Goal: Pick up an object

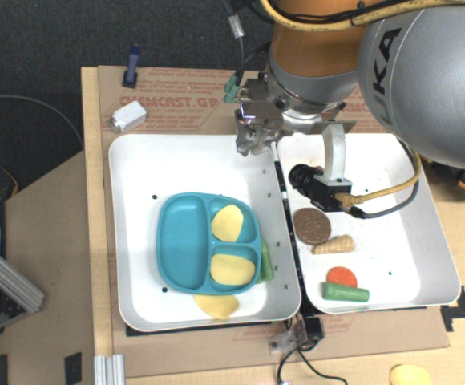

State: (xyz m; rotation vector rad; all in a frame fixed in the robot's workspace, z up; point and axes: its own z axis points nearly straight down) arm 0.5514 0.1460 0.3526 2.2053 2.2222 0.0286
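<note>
My gripper (pixel 255 135) hangs over the far edge of the left bin (pixel 128 215), close to the divider between the two bins, with nothing visible in it. In the left bin lies a blue divided plate (pixel 183 243) with two yellow pieces (pixel 228 223) in its compartments. A third yellow piece (pixel 216 305) sits at the plate's near edge, and a thin green item (pixel 266 261) lies along its right side. The right bin (pixel 425 239) holds a brown round cookie (pixel 313 225), a beige cone (pixel 333 245), a red piece (pixel 342 276) and a green piece (pixel 346 293).
The big grey arm (pixel 425 54) overhangs the far right of the bench. Behind the bins, a small white box (pixel 128 116) and a blue item (pixel 131 66) lie on the cardboard. A yellow object (pixel 409 374) sits off the bench at the near right.
</note>
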